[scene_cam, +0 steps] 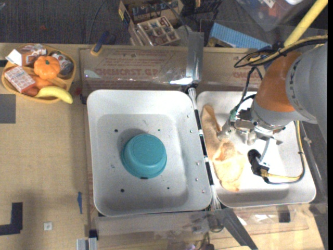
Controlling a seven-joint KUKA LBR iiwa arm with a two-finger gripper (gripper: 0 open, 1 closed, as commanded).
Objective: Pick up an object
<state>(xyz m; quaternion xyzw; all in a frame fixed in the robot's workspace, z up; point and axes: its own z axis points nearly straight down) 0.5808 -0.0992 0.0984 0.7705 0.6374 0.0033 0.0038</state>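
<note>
A teal bowl (144, 155) lies upside down in the middle of the left bin (104, 113). In the right bin (291, 191), a long tan bread-like piece (209, 120) lies along the left wall. Below it lies a pale orange, flat lumpy piece (230, 164). My gripper (227, 132) hangs low over the left part of the right bin, right where the two pieces meet. It looks to be touching or just above them. The grey wrist and the orange band (276, 95) hide much of it.
A black plug (254, 159) on a yellow cable (283, 179) hangs from the arm over the right bin's floor. A wicker basket of toy food (39, 74) stands on the bench at the far left. Cardboard and clutter lie behind the bins.
</note>
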